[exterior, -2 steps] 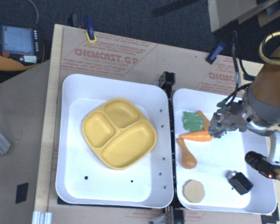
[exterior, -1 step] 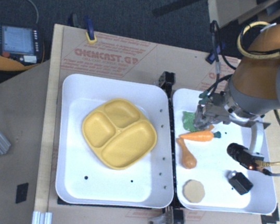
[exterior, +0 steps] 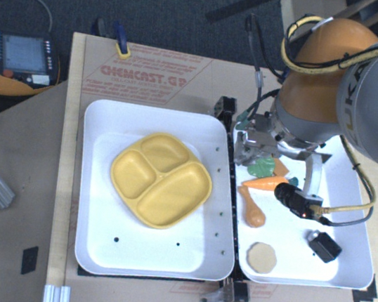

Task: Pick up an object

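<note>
Surface [exterior: 66, 163] with two white bins on a board printed "CHEMCAST".
Arm [exterior: 343, 79] hunches low over the right bin [exterior: 348, 271], gripper [exterior: 274, 153] by the carrot [exterior: 265, 184] and green piece [exterior: 263, 167]; honestly can't tell its grip. Yellow divided plate [exterior: 161, 179] fills the left bin [exterior: 90, 238].

The left bin [exterior: 94, 167] has open floor around the yellow plate [exterior: 162, 179], widest along its near side. The right bin [exterior: 347, 275] is crowded: carrot [exterior: 266, 183], green piece [exterior: 263, 167], orange pear-like shape [exterior: 252, 208], tan disc [exterior: 262, 257] and black block [exterior: 323, 246], with the arm [exterior: 330, 69] overhanging its far end.
</note>
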